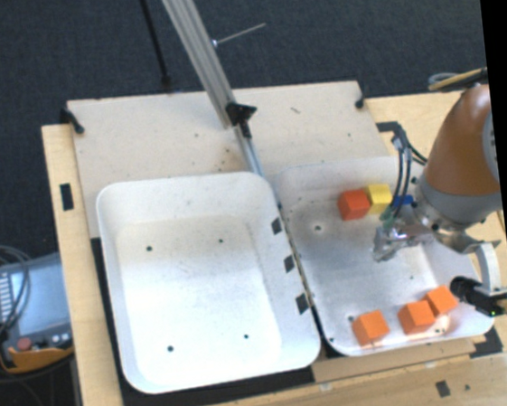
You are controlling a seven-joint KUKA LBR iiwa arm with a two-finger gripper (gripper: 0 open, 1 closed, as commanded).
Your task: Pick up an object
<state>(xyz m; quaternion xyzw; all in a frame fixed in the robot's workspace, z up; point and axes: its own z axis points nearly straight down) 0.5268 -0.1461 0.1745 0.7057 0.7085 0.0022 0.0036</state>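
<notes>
The right bin (333,261) holds several blocks. An orange block (355,203) and a yellow block (379,195) sit side by side near its back. Three more orange blocks lie along its front wall: one at the left (370,327), one in the middle (416,316), one at the right (442,299). My gripper (388,246) hangs low over the bin's middle right, below the yellow block and above the front blocks. Nothing shows between its fingers.
The left bin (198,277) stands beside the right one. A metal pole (206,62) slants up from behind the bins. A screen unit (29,309) with cables sits off the bench's left edge.
</notes>
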